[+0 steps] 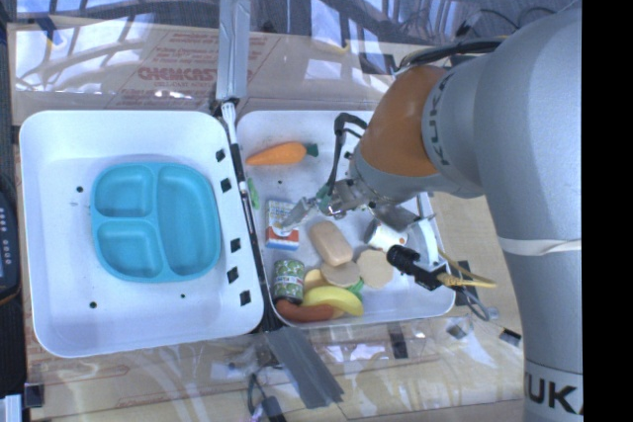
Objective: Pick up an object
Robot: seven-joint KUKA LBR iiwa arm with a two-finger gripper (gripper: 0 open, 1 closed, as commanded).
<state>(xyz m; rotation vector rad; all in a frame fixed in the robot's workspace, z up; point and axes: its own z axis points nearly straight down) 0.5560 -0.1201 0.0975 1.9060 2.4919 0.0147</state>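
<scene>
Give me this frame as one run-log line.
arm: over right bin | gripper: above small carton, nothing seen held | items: carrot, banana, can | left bin: blue tray

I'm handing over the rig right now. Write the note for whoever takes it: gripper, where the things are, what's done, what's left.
Gripper: low in the right bin, above the bread roll; whether it is open or shut can't be told, nothing seen held.
Right bin: carrot at the back, small carton, green can, banana at the front.
Left bin: blue divided plate.
Done: no pick visible.
Left: grasp one thing and lift it.
</scene>
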